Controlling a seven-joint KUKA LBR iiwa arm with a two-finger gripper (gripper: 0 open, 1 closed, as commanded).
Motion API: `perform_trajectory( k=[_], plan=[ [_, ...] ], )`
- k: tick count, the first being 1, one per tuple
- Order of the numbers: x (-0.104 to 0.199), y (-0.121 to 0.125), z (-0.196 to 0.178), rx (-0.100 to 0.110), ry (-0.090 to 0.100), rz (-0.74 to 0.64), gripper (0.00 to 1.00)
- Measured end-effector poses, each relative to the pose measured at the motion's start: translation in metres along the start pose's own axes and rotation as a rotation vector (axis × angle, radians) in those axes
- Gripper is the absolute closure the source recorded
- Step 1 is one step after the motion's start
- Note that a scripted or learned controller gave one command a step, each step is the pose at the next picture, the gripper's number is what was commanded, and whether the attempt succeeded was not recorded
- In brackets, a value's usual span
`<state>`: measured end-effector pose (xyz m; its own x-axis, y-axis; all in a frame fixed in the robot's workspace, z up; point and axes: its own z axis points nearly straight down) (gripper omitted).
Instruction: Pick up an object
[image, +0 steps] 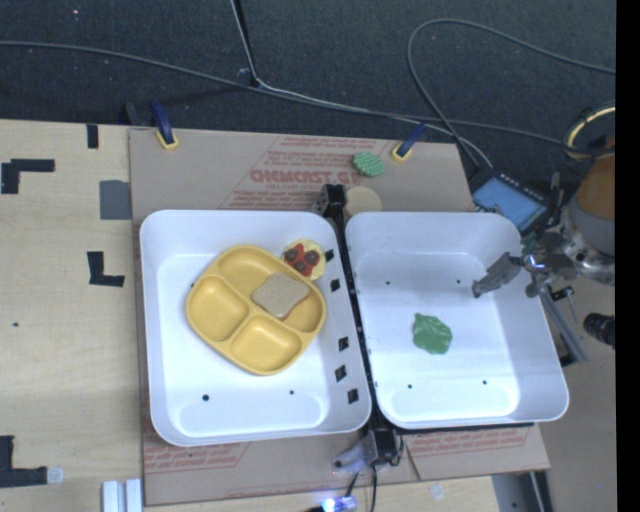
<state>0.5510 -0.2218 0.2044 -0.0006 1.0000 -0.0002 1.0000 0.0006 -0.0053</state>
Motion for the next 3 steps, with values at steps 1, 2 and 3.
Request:
perform_trajectory(
  k=[1, 2, 3],
  plan=[
    [-0.001, -0.003, 0.044, 0.000, 0.000, 0.000, 0.00],
    [0.007, 0.002, 0.103, 0.001, 0.001, -0.002, 0.00],
    [0.007, 0.003, 0.090, -0.004, 0.001, -0.003, 1.00]
  ],
)
